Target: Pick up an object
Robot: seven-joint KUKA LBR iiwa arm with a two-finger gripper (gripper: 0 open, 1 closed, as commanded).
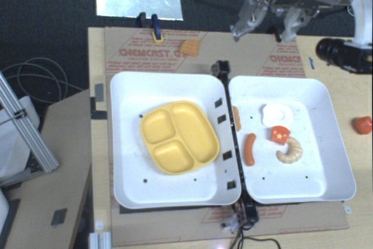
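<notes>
My gripper (260,30) hangs open high above the bench's back edge, over the cardboard behind the right bin (332,125), with nothing between its fingers. In the right bin lie a white fried egg (276,115), a red strawberry piece (280,134), a pale shrimp (291,151), an orange sausage (249,149) and a small orange piece (236,118) against the divider. The left bin (125,125) bears a yellow sectioned tray (179,137).
An orange cracker-like piece (189,47) lies on the cardboard behind the left bin. A red object (362,125) sits on the bench right of the right bin. A blue and yellow clamp (152,27) stands at the back edge. Cables lie at the left.
</notes>
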